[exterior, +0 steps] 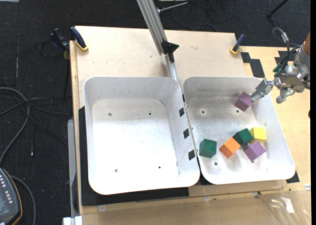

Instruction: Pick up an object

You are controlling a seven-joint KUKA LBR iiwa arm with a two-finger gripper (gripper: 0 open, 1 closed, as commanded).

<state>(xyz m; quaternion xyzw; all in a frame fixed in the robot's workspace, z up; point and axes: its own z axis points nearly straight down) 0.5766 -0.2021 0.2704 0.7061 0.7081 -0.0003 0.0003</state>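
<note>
end effector (257, 94) touching purple block (243, 101), grasp unclear

Robotics lab: bench w/ clamps (79, 40), floor cables (19, 105), bins (131, 135).

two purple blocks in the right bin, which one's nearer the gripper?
The upper purple block, alone near the bin's far wall, right at the gripper fingertip. The other purple block sits in the cluster beside the yellow block.

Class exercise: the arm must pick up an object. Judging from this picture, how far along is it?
Done: the gripper has reached the right bin, its tip beside the lone purple block. In hand: nothing visibly gripped. Left: grasp and lift; five other blocks sit untouched nearer the front.
</note>
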